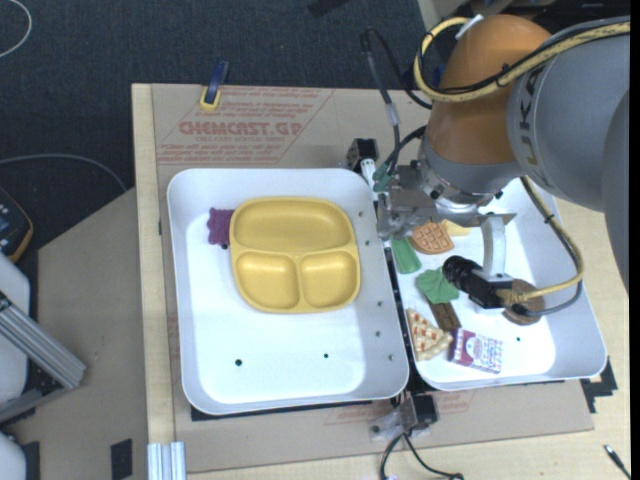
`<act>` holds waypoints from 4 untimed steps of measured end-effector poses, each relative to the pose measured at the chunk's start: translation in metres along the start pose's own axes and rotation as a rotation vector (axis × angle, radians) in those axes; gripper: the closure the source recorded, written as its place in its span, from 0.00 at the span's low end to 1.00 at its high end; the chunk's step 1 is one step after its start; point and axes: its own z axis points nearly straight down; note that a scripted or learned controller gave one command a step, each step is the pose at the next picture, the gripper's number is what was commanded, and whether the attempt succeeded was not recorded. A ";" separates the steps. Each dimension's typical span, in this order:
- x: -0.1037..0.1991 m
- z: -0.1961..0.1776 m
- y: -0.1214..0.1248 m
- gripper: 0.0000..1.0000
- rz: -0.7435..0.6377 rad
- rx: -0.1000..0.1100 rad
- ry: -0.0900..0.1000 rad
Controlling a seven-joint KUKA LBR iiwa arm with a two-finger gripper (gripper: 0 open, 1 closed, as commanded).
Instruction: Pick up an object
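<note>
My gripper (399, 224) hangs low over the right bin's (570, 320) near-left corner, just beside the wall between the two bins. Right under and next to it lie a round tan waffle (432, 237) and a green piece (405, 257). Further toward the front sit a green leafy piece (435, 286), a small brown bar (446, 316), a waffle-patterned slice (428, 336) and a pink and white packet (477, 350). The arm's grey and orange body hides the back of this bin.
The left bin (270, 363) holds a yellow divided plate (295, 253) with a small purple object (218, 226) against its left edge. A cardboard sheet (240, 123) lies under both bins, with a blue and yellow clip (213, 88) at its back edge.
</note>
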 end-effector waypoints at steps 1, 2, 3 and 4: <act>0.045 0.001 -0.008 1.00 0.002 0.002 0.000; 0.035 0.015 0.005 1.00 0.009 0.001 -0.003; 0.030 0.009 0.003 1.00 0.008 -0.001 -0.002; 0.040 0.017 0.002 1.00 0.006 0.003 -0.002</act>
